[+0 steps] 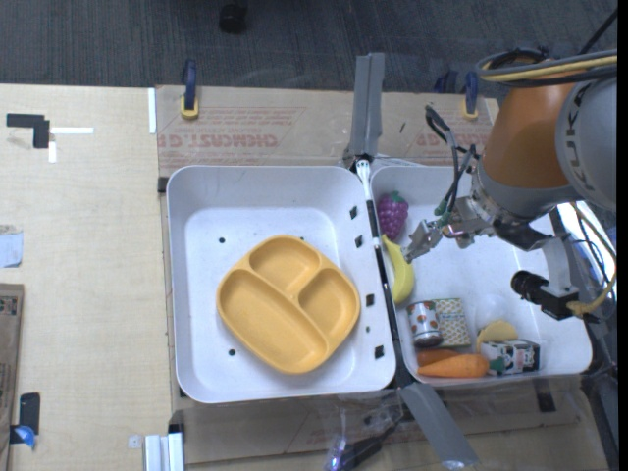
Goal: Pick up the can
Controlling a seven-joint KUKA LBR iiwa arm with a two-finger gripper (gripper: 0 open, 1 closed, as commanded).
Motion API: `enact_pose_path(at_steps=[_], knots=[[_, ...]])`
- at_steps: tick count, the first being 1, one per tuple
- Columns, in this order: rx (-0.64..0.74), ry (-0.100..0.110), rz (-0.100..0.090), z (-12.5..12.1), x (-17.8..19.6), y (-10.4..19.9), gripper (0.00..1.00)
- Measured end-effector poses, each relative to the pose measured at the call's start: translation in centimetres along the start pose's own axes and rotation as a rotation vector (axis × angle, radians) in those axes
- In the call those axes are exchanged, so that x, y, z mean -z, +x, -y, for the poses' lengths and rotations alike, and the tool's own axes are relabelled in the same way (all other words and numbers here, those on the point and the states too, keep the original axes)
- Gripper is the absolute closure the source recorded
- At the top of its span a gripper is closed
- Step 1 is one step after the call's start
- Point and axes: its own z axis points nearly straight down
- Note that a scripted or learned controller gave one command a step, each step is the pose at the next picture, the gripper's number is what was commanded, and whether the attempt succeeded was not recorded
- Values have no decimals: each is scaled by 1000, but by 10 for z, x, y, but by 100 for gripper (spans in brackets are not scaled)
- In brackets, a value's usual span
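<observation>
Below tool [424, 240] — perhaps apart — can [424, 323]

One fixed camera hangs above the counter [78, 263] and looks down at a slight slant toward 12 o'clock, where dark floor [294, 18] shows beyond the far edge. It stands far enough off to take in both white bins, the left bin [186, 292] and the right bin [579, 356], with the arm [535, 135] entering from 3 o'clock.

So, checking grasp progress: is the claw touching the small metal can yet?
Apart. The camera view shows the claw up beside the yellow banana, with bare white bin floor between it and the small metal can.
</observation>
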Motion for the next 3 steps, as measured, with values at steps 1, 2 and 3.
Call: enact_pose_path(at_steps=[1,2,3], knots=[[-219,1,-3,91,-74,-60,0],[-394,1,-1,1,-100,-44,0],[-569,2,0,62,0,-11,0]])
